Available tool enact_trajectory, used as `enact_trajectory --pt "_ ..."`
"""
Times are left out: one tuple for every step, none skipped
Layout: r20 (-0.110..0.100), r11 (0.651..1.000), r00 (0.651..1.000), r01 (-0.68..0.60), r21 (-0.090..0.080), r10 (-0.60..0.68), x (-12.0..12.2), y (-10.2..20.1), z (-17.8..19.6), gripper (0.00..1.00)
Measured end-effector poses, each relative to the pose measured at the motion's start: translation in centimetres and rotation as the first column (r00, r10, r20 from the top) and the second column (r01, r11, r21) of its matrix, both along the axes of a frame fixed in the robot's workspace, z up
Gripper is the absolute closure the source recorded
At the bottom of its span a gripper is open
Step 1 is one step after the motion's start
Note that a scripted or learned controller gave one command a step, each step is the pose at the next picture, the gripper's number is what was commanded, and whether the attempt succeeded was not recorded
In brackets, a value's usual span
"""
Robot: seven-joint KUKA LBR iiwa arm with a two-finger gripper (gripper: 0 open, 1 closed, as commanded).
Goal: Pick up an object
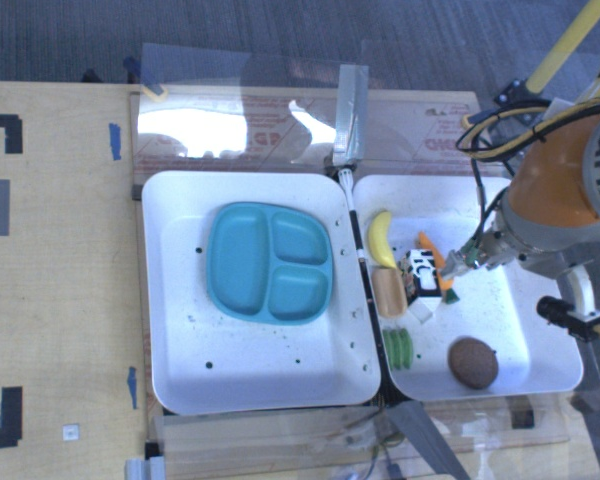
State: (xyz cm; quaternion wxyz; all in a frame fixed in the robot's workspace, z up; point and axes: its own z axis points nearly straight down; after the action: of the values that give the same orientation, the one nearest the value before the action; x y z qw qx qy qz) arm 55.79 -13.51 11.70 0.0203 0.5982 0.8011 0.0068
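In the right bin (540,368), a yellow banana (381,238) lies along the left wall. Below it sits a tan block (388,290), and lower still a green ribbed piece (397,348). A brown round object (473,362) rests near the front. An orange carrot-like piece (427,242) and a small black-and-white item (420,268) lie mid-bin. My gripper (453,267) reaches down from the right. Its tip is right beside the black-and-white item, low over the bin floor. A small orange and green bit shows at the tip.
The left bin (170,298) holds a blue divided plate (270,262). A clear panel and a metal post (349,118) stand behind the bins. The arm's orange band (555,173) and cables hang over the right bin's far right side.
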Motion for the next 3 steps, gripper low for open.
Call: enact_trajectory --pt "-0.001 0.977 0.977 -0.212 -0.011 0.212 1.6 1.9 -1.2 1.0" --pt "-0.031 0.967 0.966 0.256 0.013 -0.256 6.5 2.6 -2.9 1.0" --pt "-0.034 0.967 0.966 0.256 0.012 -0.256 6.5 2.6 -3.0 0.0"
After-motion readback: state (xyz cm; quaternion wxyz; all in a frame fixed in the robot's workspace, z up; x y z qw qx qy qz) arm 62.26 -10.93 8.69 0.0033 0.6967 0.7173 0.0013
